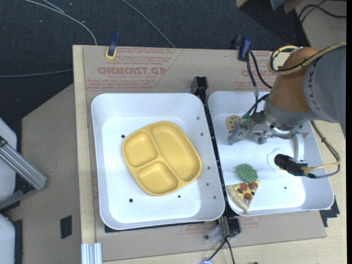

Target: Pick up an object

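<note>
My gripper (pixel 247 137) is low over the back left part of the right bin (pixel 313 194). It is open, and I see nothing between its fingers. A round speckled cookie (pixel 233 121) lies just to its upper left, touching or nearly touching the left finger (pixel 233 137). A green knobbly toy (pixel 247 172) lies nearer the front of the same bin. A toy pizza slice (pixel 243 194) rests in the front left corner, right below the green toy. The grey arm with its orange band (pixel 290 91) comes in from the right.
The left bin (pixel 110 114) holds a yellow three-compartment plate (pixel 160 157). A black fitting with a cable (pixel 287 163) hangs over the right bin's middle. A dividing rim (pixel 212 147) separates the bins. Clamps (pixel 243 47) sit at the bench's back edge.
</note>
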You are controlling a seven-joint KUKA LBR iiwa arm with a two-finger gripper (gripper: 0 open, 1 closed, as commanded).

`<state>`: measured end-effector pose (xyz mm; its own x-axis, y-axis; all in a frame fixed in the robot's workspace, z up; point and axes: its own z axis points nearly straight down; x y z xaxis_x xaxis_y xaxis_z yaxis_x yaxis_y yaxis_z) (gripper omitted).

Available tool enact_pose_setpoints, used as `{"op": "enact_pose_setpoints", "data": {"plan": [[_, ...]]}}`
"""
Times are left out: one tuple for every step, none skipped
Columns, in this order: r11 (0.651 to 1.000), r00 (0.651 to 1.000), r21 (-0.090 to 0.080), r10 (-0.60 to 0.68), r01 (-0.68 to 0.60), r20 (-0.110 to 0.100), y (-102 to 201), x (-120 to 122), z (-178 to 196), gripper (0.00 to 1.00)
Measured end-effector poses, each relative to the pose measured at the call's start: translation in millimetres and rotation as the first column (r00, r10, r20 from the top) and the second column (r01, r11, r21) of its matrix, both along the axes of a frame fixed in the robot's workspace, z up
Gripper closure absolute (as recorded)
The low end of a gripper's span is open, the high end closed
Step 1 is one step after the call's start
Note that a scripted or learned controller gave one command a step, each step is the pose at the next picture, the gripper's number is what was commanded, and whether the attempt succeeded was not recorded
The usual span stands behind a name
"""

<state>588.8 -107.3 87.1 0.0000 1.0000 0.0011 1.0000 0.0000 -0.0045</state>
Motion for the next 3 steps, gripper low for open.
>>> {"op": "enact_pose_setpoints", "data": {"plan": [[1.0, 1.0, -0.001, -0.001, 0.001, 0.004, 0.0, 0.6, 13.0, 1.0], [1.0, 1.0, -0.003, -0.001, 0.001, 0.009, -4.9, 0.6, 56.6, 1.0], [1.0, 1.0, -0.003, 0.002, -0.001, 0.013, -2.1, 6.8, 119.7, 1.0]]}}
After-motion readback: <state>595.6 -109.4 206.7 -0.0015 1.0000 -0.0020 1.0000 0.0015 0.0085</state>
